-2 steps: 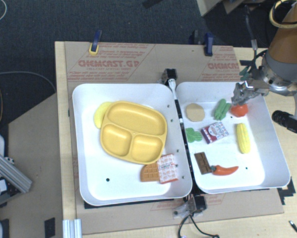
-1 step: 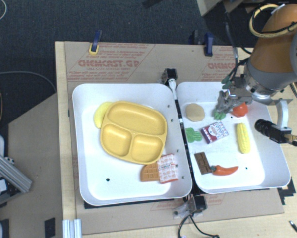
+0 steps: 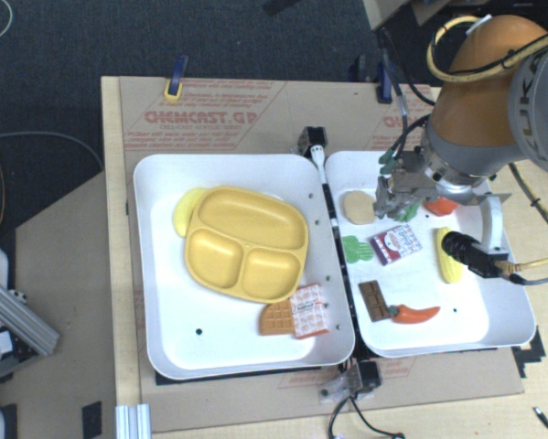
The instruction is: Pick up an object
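Over the right bin (image 3: pixel 521 323), I see the gripper (image 3: pixel 397 199) low among the small items.

Nearest me along the bins' front lie a waffle-brown biscuit (image 3: pixel 275 319) touching a red-and-white packet (image 3: pixel 308 309) in the left bin (image 3: pixel 155 245), and a brown bar (image 3: pixel 373 300) beside a red pepper (image 3: pixel 415 315) in the right one. Farther back I have a yellow divided tray (image 3: pixel 246 243) filling the left bin's middle, a green piece (image 3: pixel 357 248), a maroon packet (image 3: pixel 395 244) and a yellow banana-like piece (image 3: pixel 450 265). Beyond those a tan round piece (image 3: pixel 359 207) sits just beside the gripper, and something orange-red (image 3: pixel 441 207) shows past the wrist. I cannot tell how the claw is set, nor whether it grips anything.
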{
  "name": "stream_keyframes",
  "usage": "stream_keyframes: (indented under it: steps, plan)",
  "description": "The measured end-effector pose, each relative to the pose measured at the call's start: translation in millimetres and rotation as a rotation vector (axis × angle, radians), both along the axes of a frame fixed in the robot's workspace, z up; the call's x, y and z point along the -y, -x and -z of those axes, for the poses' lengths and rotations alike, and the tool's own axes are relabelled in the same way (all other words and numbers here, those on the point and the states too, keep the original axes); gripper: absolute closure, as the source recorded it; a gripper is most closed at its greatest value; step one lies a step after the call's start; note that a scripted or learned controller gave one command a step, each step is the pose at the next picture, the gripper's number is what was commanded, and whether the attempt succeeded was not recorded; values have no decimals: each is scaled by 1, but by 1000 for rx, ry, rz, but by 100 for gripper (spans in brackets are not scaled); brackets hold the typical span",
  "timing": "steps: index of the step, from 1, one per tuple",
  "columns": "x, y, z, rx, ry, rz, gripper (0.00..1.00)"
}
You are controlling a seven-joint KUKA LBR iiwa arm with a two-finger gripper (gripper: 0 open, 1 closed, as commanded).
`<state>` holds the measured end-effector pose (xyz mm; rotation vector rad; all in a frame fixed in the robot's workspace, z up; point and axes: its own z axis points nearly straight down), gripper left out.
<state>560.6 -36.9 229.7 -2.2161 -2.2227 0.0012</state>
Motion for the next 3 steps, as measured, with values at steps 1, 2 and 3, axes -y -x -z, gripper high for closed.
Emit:
stream_keyframes:
  steps: [1, 2, 3]
  plan:
    - [-60, 6, 11, -1, 0, -3, 100]
    - [-119, 11, -3, 5, 0, -2, 100]
    - [-117, 13, -5, 4, 1, 2, 100]
